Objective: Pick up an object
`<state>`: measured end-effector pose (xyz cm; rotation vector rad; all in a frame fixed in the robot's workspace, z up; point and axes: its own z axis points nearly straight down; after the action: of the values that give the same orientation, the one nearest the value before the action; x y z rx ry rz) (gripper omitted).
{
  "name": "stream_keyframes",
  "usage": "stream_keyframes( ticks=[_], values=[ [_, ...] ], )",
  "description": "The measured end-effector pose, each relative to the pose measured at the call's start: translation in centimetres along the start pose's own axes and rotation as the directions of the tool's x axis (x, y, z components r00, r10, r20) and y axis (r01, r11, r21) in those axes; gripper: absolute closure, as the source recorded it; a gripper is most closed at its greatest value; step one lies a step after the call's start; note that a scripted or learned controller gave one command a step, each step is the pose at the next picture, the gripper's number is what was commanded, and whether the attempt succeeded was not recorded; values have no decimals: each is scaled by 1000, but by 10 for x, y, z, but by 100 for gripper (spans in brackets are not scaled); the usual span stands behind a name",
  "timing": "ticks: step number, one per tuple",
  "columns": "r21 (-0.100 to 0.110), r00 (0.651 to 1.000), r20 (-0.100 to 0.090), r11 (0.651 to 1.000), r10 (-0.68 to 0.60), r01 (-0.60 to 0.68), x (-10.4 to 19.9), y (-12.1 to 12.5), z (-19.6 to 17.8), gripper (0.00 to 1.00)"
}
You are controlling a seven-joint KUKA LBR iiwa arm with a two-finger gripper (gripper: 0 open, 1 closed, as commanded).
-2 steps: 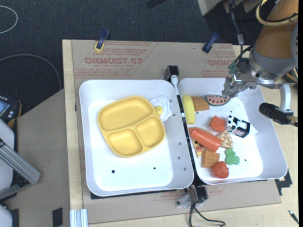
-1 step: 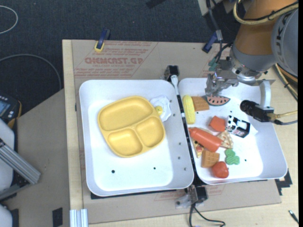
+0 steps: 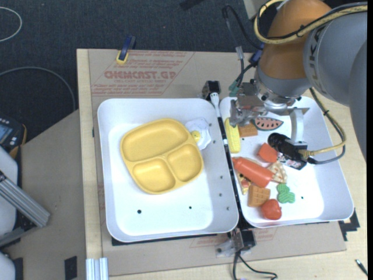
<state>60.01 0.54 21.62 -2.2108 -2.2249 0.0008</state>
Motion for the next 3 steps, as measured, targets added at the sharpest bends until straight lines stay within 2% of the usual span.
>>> stream_keyframes(
  ticks=[1, 2, 3],
  values=[
    [-7, 1000, 3, 1000, 4, -4, 13, 5, -14, 100],
    [0, 1000, 3, 1000, 8, -8, -1, -8, -2, 100],
    [-4, 1000, 3, 1000, 5, -5, 8, -2, 1, 100]
  ],
)
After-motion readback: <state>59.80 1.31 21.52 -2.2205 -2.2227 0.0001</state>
